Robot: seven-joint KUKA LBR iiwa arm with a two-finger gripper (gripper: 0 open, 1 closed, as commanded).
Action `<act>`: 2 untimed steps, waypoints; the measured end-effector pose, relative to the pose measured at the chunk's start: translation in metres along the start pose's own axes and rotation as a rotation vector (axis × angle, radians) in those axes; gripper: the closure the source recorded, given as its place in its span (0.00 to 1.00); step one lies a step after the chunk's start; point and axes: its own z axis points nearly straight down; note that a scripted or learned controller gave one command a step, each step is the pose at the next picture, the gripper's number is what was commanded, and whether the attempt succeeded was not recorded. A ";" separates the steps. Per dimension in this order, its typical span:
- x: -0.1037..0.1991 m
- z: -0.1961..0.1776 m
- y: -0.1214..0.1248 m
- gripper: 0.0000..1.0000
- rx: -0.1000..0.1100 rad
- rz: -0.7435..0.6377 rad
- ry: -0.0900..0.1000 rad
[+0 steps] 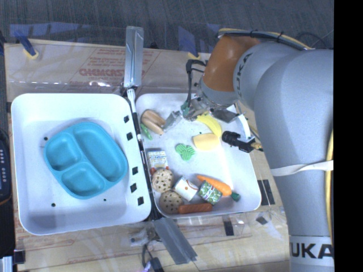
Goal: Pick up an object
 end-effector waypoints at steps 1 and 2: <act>0.010 0.001 -0.076 0.00 0.004 -0.227 0.004; -0.044 0.001 -0.028 0.00 0.018 0.063 0.021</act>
